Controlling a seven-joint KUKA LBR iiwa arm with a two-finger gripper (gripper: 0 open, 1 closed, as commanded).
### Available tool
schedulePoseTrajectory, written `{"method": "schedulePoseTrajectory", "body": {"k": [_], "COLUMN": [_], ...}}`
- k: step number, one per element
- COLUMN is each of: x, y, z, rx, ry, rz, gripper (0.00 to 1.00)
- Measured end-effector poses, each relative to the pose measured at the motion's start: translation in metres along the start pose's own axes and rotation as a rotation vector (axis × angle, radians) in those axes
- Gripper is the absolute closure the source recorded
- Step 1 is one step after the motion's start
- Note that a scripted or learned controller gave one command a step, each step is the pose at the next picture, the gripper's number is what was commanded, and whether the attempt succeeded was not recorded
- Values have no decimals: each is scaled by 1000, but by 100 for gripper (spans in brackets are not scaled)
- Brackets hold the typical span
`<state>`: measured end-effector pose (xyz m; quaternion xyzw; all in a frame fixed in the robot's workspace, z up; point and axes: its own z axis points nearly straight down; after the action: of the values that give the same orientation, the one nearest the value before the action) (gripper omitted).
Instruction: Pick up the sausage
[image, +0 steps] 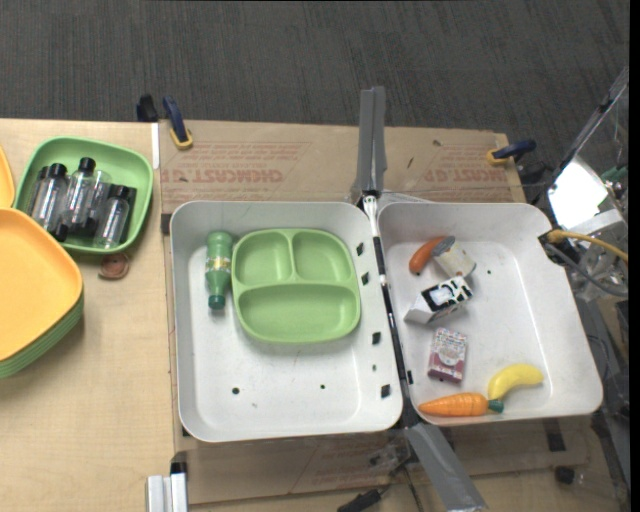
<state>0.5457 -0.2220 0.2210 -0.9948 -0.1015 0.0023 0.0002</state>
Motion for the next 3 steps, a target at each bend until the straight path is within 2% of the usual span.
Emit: {"method": "schedulePoseTrajectory", "body": {"k": [1,2,3], "x": [75,75,25], "y": [12,12,3], "z": [131,123,129], "rx": [5,6,4], "ry": [-1,-5,2], "rz": [-3,-8,-127], "gripper": [100,100,100]}}
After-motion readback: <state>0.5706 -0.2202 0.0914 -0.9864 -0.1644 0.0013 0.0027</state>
